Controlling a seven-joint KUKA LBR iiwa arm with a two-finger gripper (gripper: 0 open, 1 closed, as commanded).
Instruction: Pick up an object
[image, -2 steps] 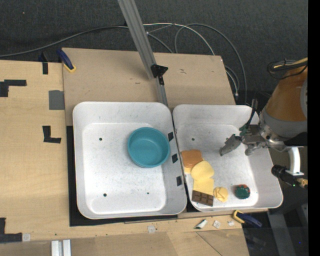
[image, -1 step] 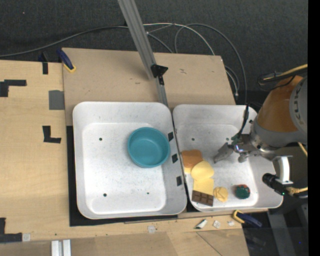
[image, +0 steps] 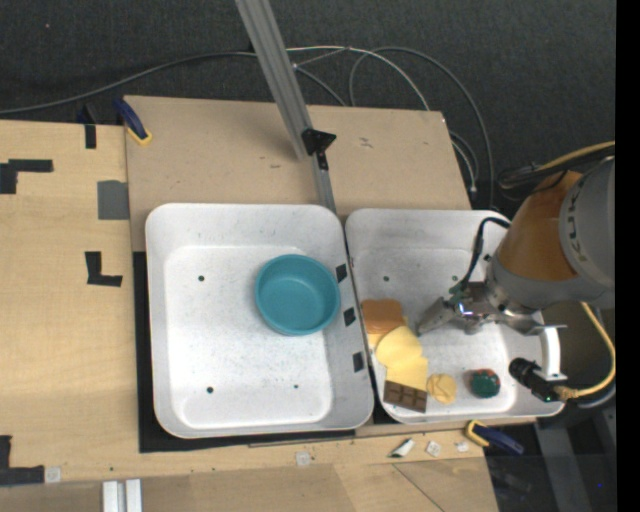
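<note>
Below, the fixed overhead view showed the worktop (image: 250, 150) carrying two shallow white bins. The left bin (image: 190, 300) held a teal bowl (image: 296, 293), upright, right of its centre. The right bin (image: 400, 240) held the graspable clutter, gathered in its lower half: an orange-tan block (image: 380, 315), a pale yellow wedge (image: 400, 352) touching it from below, a brown chocolate-like slab (image: 406, 396) at the wedge's lower edge, a small yellow lump (image: 441, 387) just beside the slab, and a small dark green and red object (image: 484, 382) further right. The gripper (image: 437, 316) hung low in the right bin, just right of the orange-tan block and above the yellow wedge; whether it was spread or pressed together could not be told, and nothing was seen between its fingers.

Judged by appearance, the nearest pieces were light toy foods, probably stiff plastic or foam and not fragile. The orange-tan block looked easiest to take, across its two opposite sides. The flat wedge and slab lay low and would likely slip; an edge-on pinch would be needed.
</note>
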